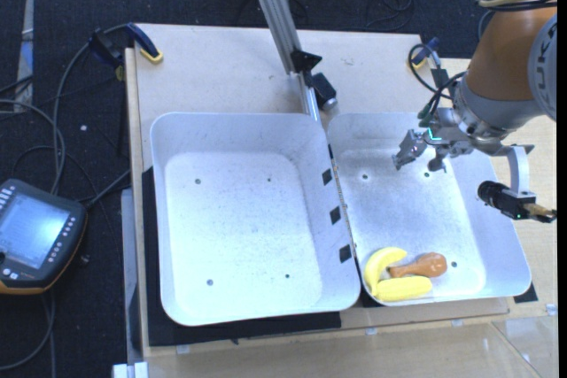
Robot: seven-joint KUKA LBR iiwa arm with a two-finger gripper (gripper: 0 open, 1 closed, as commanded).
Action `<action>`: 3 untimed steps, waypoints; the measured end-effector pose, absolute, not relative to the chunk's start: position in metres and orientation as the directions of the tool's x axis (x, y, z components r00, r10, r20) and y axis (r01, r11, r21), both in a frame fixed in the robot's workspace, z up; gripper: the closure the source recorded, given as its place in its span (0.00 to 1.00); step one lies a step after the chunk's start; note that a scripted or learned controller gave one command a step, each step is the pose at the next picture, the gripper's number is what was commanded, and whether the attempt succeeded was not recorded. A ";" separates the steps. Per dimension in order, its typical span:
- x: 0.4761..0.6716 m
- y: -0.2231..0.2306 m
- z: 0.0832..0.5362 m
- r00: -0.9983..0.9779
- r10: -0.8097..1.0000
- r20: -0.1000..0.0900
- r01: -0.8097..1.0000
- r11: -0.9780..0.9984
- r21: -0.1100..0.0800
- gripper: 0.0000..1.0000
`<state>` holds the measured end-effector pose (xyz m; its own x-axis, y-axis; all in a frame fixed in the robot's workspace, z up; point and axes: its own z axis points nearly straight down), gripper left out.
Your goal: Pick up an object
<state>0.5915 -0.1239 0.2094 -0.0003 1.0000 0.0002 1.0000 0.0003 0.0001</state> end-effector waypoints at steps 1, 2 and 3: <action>0.591 -0.124 0.209 0.000 1.000 0.000 1.000 0.000 0.000 0.00; 0.594 -0.123 0.148 0.000 1.000 0.001 1.000 0.000 -0.005 0.00; 0.593 -0.123 0.095 0.000 1.000 0.001 1.000 0.000 -0.005 0.00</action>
